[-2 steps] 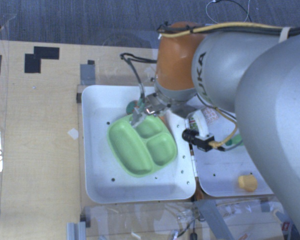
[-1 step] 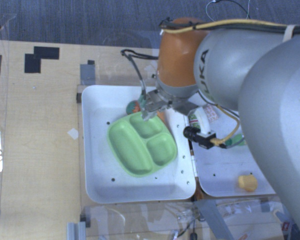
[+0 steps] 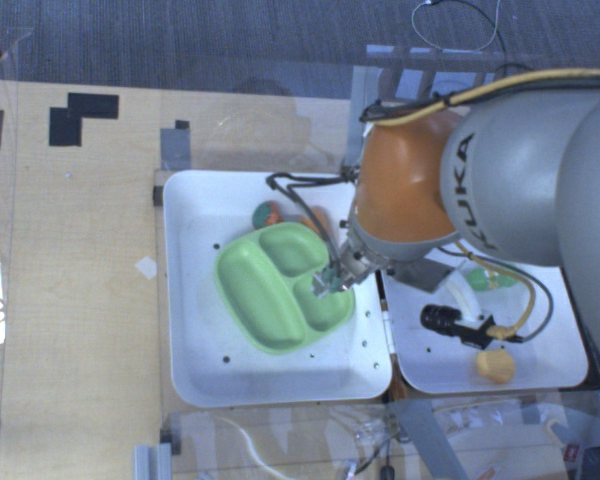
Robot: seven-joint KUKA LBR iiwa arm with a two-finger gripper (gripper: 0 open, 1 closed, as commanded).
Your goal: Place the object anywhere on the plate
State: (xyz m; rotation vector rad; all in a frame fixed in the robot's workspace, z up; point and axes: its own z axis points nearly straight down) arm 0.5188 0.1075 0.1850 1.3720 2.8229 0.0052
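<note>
Object, likely the small red-and-green piece (image 3: 268, 213): lay just off the green plate (image 3: 250, 288), at its far rim, up-left of the gripper (image 3: 330, 284). Probably light, rounded and slippery; best pinched across its middle. Gripper: low over the plate's right compartments; whether open or closed, I could not tell.

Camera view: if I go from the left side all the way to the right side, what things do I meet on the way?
black tape marks → green plate → end effector → yellow lump
</note>
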